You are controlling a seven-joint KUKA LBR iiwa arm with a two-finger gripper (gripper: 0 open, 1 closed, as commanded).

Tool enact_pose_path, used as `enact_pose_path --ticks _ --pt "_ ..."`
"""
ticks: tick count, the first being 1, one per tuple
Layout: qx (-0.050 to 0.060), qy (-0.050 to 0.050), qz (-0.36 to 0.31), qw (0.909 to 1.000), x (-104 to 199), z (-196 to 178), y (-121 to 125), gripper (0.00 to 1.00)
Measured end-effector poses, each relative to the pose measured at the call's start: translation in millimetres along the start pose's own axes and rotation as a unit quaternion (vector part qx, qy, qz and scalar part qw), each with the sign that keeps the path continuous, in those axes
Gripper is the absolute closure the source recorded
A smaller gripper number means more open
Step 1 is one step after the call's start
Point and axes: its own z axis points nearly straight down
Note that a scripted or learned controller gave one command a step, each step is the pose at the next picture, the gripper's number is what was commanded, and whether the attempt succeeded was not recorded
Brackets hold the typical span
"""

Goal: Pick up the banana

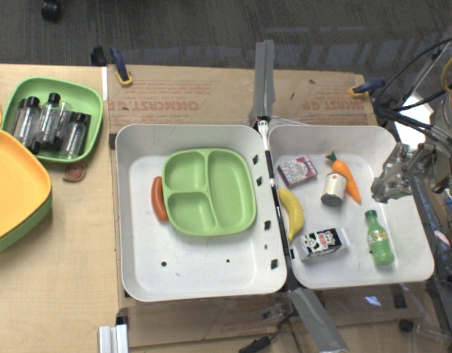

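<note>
One banana [291, 212] is seen against the right bin's [358, 274] left wall. The gripper [392, 182], its state untellable, is stationed opposite; an approach is judged pending.

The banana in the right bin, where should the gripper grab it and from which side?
Grip the banana across its thick middle, coming straight down from above. It lies flat, curved along the right bin's left wall, so close the fingers across its width, wall side to open side; the milk carton crowds its lower tip.
</note>
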Motion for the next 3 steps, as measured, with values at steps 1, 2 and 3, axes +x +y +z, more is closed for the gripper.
enact_pose_path --ticks 1,2,3 --pt "0.0 0.0 0.03 0.9995 -59.8 68.4 -85.0 1.0" --pt "0.0 0.0 -0.073 0.9973 -39.2 81.2 -114.6 1.0" --pt "0.0 -0.001 -0.174 0.9847 -30.1 83.4 -116.6 1.0"
